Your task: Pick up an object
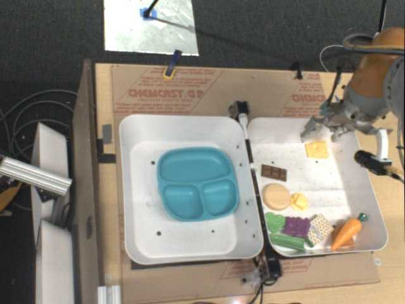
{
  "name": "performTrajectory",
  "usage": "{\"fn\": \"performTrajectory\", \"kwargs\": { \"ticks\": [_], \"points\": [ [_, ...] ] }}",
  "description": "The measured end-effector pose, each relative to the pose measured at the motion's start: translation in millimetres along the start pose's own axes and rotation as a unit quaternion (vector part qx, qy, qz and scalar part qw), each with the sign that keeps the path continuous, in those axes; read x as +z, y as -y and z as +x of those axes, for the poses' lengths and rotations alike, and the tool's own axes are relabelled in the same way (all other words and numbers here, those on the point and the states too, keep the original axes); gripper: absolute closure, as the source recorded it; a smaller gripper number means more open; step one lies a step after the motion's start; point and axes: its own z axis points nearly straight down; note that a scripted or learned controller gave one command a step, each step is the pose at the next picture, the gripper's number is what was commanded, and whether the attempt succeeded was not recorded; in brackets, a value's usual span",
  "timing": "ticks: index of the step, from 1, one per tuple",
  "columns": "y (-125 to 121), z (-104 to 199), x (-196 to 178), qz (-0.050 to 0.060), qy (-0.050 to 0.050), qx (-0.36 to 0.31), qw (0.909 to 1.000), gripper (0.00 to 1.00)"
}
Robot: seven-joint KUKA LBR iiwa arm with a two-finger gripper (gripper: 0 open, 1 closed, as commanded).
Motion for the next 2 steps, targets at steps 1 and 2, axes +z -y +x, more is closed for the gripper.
{"fn": "performTrajectory", "kwargs": {
  "ticks": [1,2],
  "points": [
    [-8.4,-12.5,53.4,0.002,0.000,0.000,1.0000,0.00],
    [-13.3,-13.5,33.8,-0.006,0.003,-0.002,1.0000,1.00]
  ]
}}
